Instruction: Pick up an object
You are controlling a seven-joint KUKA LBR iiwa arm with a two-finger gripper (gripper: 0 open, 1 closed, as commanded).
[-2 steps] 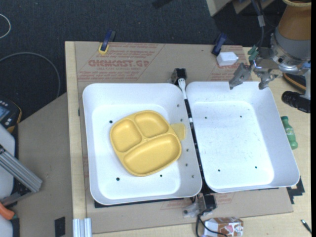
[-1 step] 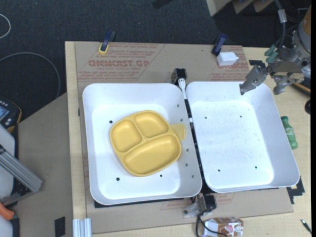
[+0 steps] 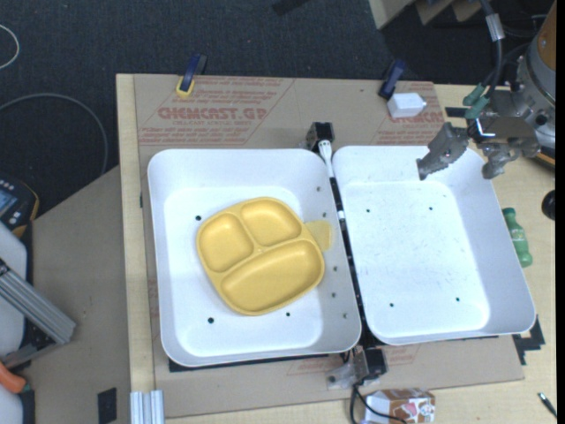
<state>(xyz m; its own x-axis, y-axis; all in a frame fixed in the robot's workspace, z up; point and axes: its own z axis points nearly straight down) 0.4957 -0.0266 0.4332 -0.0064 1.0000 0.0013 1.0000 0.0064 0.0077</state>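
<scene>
- Yellow plastic is what you are after: a divided plate (image 3: 259,255) with three compartments lies flat in the left bin (image 3: 168,184), a little left of that bin's centre and turned at a slant.
- Expect it to be light and stiff, with a smooth, glossy skin that may slide between the pads. That is a judgement from its look, not a certainty.
- Your best hold is probably the raised outer rim, or one of the ridges between compartments; the shallow wells offer nothing to pinch. A small tab sticks out on the plate's right side, toward the divider between the bins.
- Your gripper (image 3: 465,155) hangs over the far edge of the right bin (image 3: 494,307), well apart from the plate. Its two fingers stand spread wide with nothing between them.
- Readable writing: the cardboard sheet (image 3: 265,104) under the bins carries red print, repeated, that looks like "CHEMCAST GP". Smaller lines beneath it are too fine to read.
</scene>
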